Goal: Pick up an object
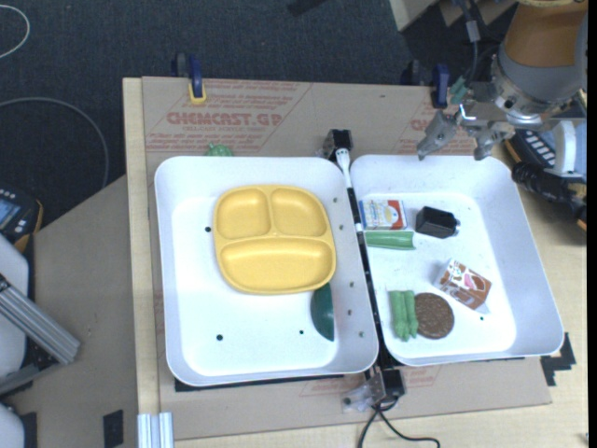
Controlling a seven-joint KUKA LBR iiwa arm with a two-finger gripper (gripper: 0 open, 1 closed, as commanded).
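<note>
My gripper (457, 142) hangs above the far edge of the right bin (528, 250), its two fingers spread open with nothing between them. Below it in that bin lie a small black block (436, 221), a white and red carton (382, 214), a green tube (389, 240), a red and white packet (464, 284), a brown round disc (433, 315) and a green bean pod (402, 313). The black block lies nearest the gripper.
The left bin (187, 278) holds a yellow divided plate (274, 238) and a dark green piece (324, 313) by its right wall. A black tool (339, 144) rests at the top of the seam between bins. Blue clamps (195, 75) hold the cardboard base.
</note>
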